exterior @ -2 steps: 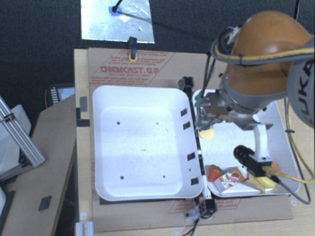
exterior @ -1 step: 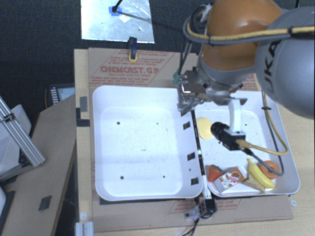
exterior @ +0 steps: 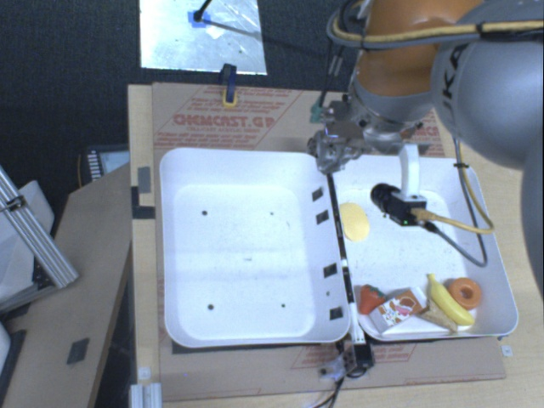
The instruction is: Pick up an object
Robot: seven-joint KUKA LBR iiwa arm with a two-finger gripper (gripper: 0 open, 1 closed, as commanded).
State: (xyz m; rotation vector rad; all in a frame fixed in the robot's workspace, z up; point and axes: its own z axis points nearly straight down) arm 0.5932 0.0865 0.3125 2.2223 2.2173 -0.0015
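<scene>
The claw (exterior: 330, 153) hung over the top end of the divider (exterior: 338, 236) between the two bins; whether it was clenched or released could not be told. Just right of the divider's middle lay a yellow disc (exterior: 354, 223), the nearest candidate. Farther down, toward the divider's lower end, a red piece (exterior: 371, 298), a small printed packet (exterior: 396, 308), a banana (exterior: 448, 300) and an orange ring (exterior: 464, 292) crowded the right bin (exterior: 497, 317), probably harder to single out. The left bin (exterior: 170, 228) sat across the divider.

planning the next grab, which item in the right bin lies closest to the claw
The flat yellow disc, alone near the divider below the claw; the others cluster at the bin's near edge.
</scene>
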